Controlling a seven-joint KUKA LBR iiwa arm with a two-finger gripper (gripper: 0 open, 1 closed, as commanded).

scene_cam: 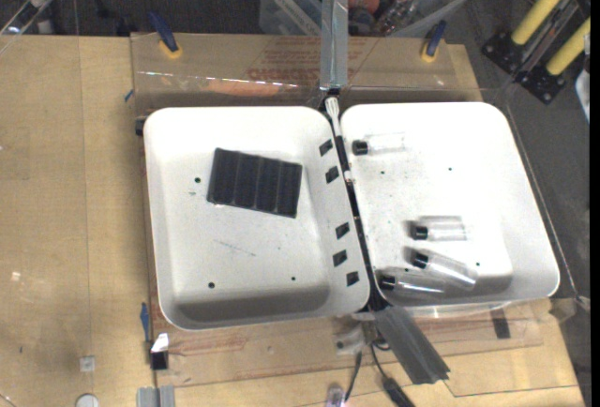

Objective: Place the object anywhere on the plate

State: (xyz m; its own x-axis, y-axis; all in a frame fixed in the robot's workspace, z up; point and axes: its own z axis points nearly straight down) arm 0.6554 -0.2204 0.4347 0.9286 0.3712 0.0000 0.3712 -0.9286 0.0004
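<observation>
Nearest vial (405,283) touches the right bin (487,143) front wall, right of the black ridged plate (255,182). Three more vials (436,230) lie right of the plate. White floor rings the plate; clear vial bodies are faint

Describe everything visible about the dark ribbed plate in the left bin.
The plate is a flat, dark, almost black rectangle crossed by parallel grooves that split it into about five strips; it looks like matte plastic or rubber. It lies flat on the floor of the left bin, toward the far side, turned slightly askew to the bin walls. Nothing rests on it or touches it.
</observation>
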